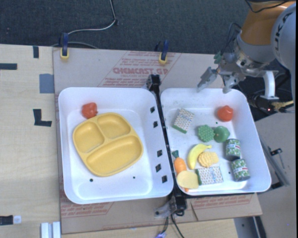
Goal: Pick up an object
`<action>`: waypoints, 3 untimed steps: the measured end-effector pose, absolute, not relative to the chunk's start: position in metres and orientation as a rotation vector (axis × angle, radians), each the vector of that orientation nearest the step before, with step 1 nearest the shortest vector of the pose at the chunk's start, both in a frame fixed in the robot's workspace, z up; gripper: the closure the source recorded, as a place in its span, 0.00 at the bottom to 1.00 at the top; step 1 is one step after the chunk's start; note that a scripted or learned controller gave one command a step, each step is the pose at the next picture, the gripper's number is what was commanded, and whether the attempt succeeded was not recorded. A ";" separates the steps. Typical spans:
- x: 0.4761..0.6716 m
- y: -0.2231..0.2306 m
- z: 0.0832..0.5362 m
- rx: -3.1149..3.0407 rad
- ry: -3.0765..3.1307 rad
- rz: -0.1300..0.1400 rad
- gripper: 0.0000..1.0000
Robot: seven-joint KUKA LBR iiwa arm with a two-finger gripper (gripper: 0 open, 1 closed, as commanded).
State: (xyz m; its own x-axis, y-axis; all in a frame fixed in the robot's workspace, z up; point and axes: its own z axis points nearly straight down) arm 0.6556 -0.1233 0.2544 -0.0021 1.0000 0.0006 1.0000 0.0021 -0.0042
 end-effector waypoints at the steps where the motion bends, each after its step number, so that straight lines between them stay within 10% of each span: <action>1: 0.623 -0.125 0.158 -2.216 -2.219 0.007 0.00; 3: 0.578 -0.119 0.091 -2.223 -2.233 -0.017 0.00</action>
